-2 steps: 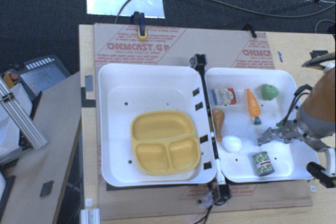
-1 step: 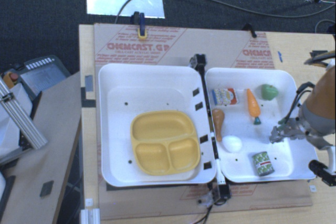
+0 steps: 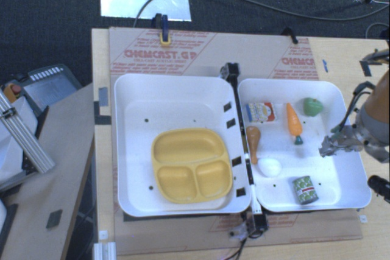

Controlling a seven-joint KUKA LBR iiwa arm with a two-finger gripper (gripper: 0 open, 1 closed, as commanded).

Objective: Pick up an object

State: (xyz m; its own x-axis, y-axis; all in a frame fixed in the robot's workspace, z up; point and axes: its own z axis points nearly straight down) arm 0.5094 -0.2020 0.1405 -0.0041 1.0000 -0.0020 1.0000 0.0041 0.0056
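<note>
Over the right bin [image 3: 350, 192], jaws of unreadable state; nearby carrot [image 3: 294, 122] looks light, rigid, slippery—grip mid-body.

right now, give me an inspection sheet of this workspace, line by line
surface: bench bearing left bin and right bin, side by side
job's things: in the right bin, carrot, green toy, small packet, brown drumstick-shaped toy, white egg-like item, green can
clutter: yellow divided tray in the left bin
grippers: gripper over the right bin's right side, holding nothing visible
cables: grey cable across the dark floor behind the bench
surroundings: lettered board under the bins; grey equipment at left
</note>
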